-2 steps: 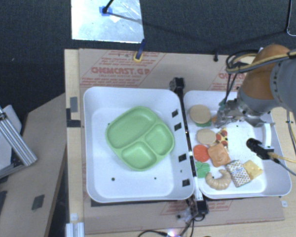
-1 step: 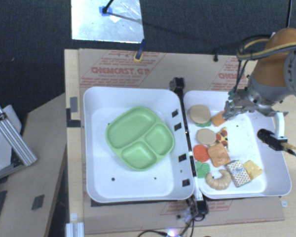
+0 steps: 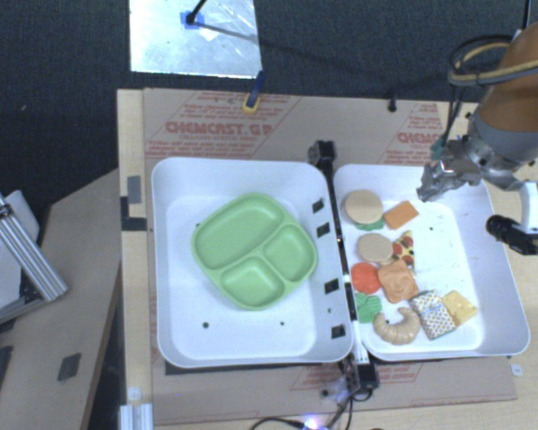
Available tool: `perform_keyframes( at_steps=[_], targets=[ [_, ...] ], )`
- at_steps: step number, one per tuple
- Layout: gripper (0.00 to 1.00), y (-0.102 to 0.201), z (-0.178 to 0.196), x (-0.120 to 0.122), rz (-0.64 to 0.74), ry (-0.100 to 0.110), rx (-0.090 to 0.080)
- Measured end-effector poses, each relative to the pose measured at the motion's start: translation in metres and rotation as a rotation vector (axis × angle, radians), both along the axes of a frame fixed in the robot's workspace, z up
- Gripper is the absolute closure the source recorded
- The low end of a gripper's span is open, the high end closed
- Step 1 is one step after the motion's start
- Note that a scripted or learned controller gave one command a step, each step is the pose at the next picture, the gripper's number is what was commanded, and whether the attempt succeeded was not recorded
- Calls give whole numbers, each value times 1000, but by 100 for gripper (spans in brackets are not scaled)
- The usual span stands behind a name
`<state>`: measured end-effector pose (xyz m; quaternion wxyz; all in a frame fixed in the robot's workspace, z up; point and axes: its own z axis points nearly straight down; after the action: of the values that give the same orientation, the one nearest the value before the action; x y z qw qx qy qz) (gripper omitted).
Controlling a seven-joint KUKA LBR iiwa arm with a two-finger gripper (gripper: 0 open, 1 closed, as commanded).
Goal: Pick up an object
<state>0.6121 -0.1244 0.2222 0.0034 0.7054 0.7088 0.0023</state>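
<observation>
The right bin (image 3: pixel 493 267) holds several toy foods along its left side. A tan round bun (image 3: pixel 363 207) lies at the top, with an orange wedge (image 3: pixel 401 214) to its right. Below come a second tan disc (image 3: pixel 374 246), a pizza slice (image 3: pixel 403 249), a red tomato slice (image 3: pixel 366 277) and an orange toast piece (image 3: pixel 398 282). At the front lie a croissant (image 3: pixel 396 326), a patterned block (image 3: pixel 432 314) and a yellow cheese (image 3: pixel 459 307). My gripper (image 3: pixel 433 186) hangs over the bin's upper part, just right of and above the orange wedge, with nothing seen in it.
The left bin (image 3: pixel 175 330) carries a green divided plate (image 3: pixel 254 251). A black divider (image 3: pixel 334 240) runs between the bins. A green piece (image 3: pixel 368 307) sits by the divider. The right half of the right bin is bare white floor.
</observation>
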Motion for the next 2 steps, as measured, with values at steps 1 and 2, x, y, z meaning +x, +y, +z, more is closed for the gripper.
perform_keyframes(
  at_steps=[1,2],
  targets=[
    [100,52,-7,2,5,7,3],
    [100,107,-10,-12,6,9,4]
  ],
)
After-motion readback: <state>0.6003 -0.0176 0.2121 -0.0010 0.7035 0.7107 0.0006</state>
